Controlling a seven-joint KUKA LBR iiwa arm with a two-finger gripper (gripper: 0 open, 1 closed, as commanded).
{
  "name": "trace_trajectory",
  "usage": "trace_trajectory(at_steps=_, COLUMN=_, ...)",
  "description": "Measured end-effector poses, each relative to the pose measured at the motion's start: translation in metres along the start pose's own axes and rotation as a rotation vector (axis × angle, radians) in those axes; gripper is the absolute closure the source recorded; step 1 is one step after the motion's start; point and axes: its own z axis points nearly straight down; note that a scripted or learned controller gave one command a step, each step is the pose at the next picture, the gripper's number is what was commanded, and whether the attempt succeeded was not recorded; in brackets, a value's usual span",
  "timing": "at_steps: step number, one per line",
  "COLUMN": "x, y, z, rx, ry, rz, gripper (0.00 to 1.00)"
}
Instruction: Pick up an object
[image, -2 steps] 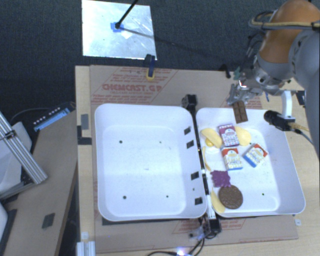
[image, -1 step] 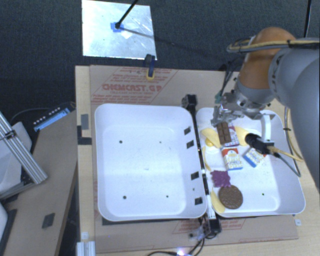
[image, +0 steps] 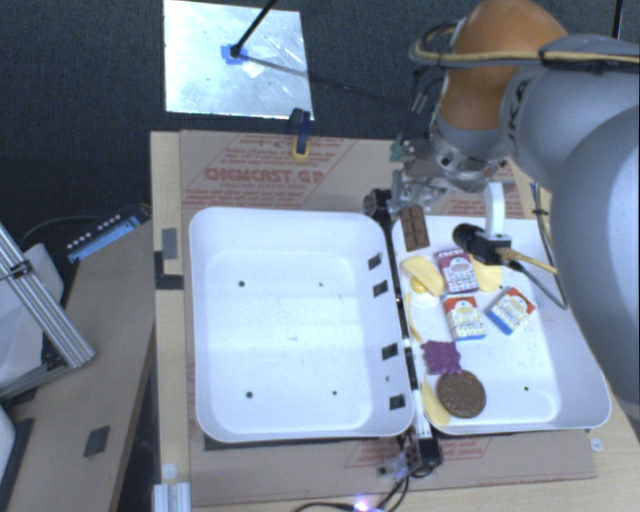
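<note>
With the gripper at the right bin's far-left corner, jaw state cannot be told, and the brown bar could be missed against the wall

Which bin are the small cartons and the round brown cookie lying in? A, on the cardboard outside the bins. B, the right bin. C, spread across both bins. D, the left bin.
B: the cartons and the brown cookie all lie in the right bin, under the arm's side of the bench.
</note>
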Motion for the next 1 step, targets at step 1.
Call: trace_trajectory(at_steps=1, x=0.0572, y=-0.0242, z=0.0386, rx=0.011, ry=0.002, rz=0.001, gripper=1.00)
